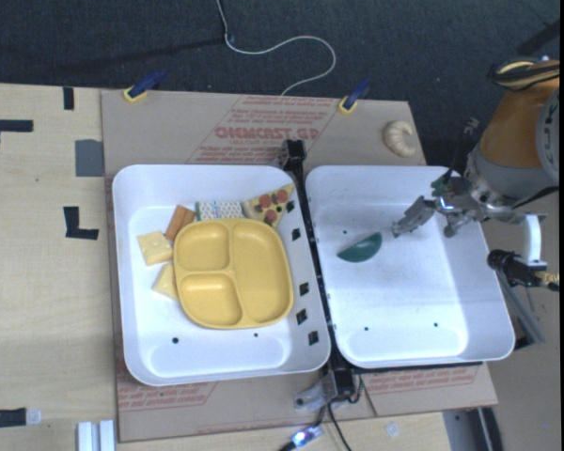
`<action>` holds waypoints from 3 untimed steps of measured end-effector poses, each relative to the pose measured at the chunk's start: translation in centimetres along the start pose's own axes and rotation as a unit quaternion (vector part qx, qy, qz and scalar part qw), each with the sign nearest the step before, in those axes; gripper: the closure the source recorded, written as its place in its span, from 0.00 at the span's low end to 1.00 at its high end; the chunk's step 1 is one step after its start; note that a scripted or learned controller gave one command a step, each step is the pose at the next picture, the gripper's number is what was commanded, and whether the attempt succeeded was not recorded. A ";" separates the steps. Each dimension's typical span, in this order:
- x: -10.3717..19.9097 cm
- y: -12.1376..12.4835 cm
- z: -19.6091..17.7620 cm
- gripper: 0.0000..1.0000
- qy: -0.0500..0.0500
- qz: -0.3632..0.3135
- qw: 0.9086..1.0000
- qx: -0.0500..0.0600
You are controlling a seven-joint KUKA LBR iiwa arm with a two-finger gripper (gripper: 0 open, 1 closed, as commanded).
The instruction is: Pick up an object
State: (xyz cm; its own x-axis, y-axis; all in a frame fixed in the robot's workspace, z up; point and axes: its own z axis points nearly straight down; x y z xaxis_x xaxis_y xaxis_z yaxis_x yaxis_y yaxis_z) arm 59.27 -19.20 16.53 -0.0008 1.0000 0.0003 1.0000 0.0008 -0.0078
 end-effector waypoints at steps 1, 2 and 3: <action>-0.9 0.3 5.5 0.00 -0.001 0.000 1.000 -0.001; -0.7 0.4 8.2 0.00 -0.001 -0.001 1.000 -0.003; -0.7 0.5 7.0 1.00 -0.002 -0.001 1.000 -0.005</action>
State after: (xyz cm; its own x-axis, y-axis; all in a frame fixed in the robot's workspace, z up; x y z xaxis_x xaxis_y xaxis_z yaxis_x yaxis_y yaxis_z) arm 59.67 -19.91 9.56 -0.0036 1.0000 -0.0027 1.0000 0.0036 0.0018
